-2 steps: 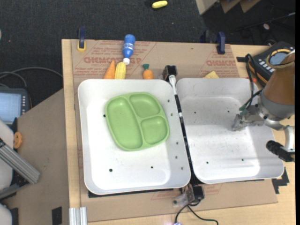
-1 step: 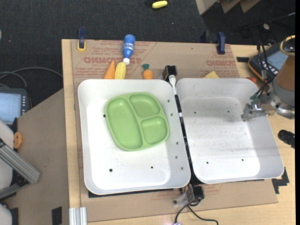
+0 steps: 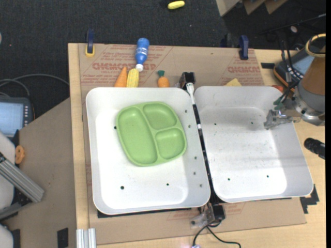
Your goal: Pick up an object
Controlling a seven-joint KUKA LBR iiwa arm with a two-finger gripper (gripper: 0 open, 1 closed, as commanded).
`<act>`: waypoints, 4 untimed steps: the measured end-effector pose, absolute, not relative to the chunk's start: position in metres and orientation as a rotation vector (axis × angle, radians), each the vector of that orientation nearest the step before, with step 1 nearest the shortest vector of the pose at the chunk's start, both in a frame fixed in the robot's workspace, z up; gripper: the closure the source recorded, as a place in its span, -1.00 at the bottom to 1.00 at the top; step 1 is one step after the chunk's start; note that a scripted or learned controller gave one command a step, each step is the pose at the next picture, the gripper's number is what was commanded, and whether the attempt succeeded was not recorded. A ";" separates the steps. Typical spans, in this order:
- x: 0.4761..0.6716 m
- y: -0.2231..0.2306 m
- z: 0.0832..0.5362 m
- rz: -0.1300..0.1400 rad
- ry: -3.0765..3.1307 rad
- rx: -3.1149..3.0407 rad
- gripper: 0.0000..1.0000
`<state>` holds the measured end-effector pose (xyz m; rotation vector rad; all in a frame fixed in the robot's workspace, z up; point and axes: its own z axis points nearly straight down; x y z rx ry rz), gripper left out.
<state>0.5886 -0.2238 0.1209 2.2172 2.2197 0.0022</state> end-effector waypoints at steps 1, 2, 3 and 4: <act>0.671 -0.177 0.124 0.008 2.224 2.207 1.00; 0.667 -0.226 0.096 0.000 2.216 2.219 1.00; 0.667 -0.224 0.109 0.002 2.217 2.217 1.00; 0.667 -0.223 0.099 -0.002 2.223 2.220 1.00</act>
